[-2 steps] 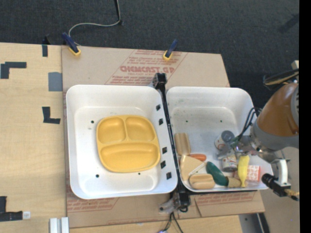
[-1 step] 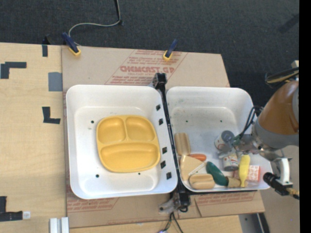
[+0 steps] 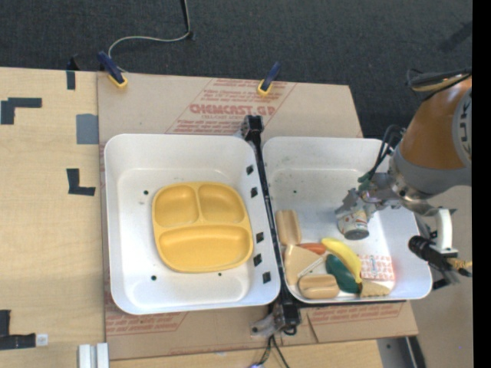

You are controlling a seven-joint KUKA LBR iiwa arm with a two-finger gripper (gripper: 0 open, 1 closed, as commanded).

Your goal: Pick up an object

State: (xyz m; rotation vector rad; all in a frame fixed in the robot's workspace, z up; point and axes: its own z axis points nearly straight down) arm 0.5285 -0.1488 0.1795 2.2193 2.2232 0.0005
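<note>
My gripper point(image 3: 357, 209) hangs low over the middle of the right bin point(image 3: 322, 156), at the end of the grey arm with its orange band point(image 3: 437, 125). Directly under it and touching it is a small silver can point(image 3: 354, 225), tilted; the wrist hides how it is held. Toy food is piled at the bin's front: a yellow banana point(image 3: 343, 254), a green vegetable point(image 3: 342, 275), a tan bread loaf point(image 3: 288, 226), a bun point(image 3: 318, 286), an orange carrot point(image 3: 311, 248) and a red-patterned packet point(image 3: 376, 267).
The left bin point(image 3: 123, 205) holds a yellow divided plate point(image 3: 203, 227). A black divider point(image 3: 259, 198) runs between the bins. Both stand on cardboard held by yellow clamps point(image 3: 268, 79). The right bin's back half is bare white floor.
</note>
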